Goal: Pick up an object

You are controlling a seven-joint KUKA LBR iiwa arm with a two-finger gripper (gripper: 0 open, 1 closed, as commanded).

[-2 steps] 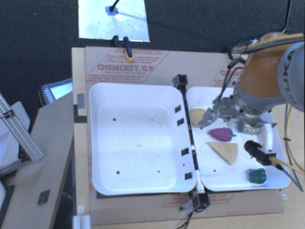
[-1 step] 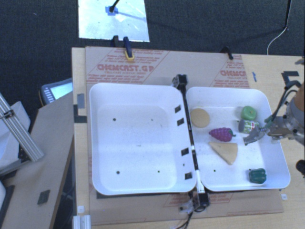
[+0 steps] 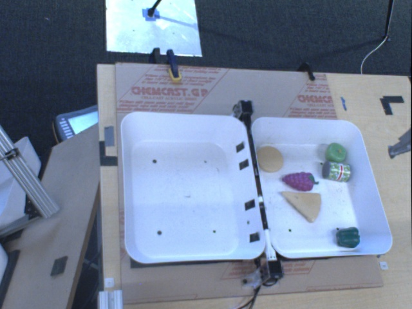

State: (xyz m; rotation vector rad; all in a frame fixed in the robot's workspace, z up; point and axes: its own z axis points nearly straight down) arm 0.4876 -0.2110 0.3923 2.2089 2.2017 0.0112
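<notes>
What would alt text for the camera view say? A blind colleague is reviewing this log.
Two shallow white bins sit side by side on a bench; the right bin holds a tan disc, purple grapes, a cheese wedge, a green round item, a small can and a green pepper. A grey gripper tip shows at the right edge.

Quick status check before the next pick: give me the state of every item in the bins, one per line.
Tan round disc: lying flat, right bin's upper left.
Purple grapes: lying on their side, mid-bin.
Cheese wedge: flat, just below the grapes.
Green round piece: resting near the far wall, against the can.
Small can: tipped on its side.
Green pepper: resting in the near right corner.
Gripper: outside the bin, at the view's right edge.
</notes>
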